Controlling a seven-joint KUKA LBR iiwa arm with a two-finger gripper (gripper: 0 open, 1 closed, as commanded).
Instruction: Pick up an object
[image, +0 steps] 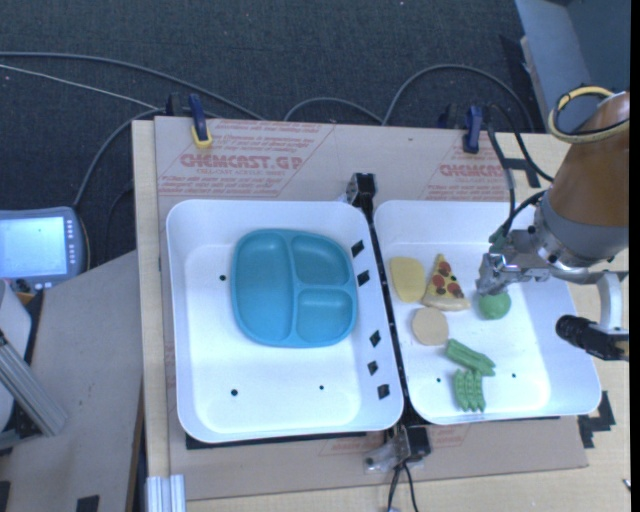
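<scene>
The pincer (492, 285) sits low over a round green toy (494, 304) directly beneath its tips; seemingly touching, though grip and opening are unclear. Being round, the toy shows no long axis.

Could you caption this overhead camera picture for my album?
Robot arm's gripper poised over a green ball among toy foods in the right bin; blue plate left.

Blue tray (294, 290), white bins (200, 330)

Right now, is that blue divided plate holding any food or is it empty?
Empty. The blue divided plate in the left bin shows three bare compartments; the pizza slice and other toy food lie in the right bin.
</scene>
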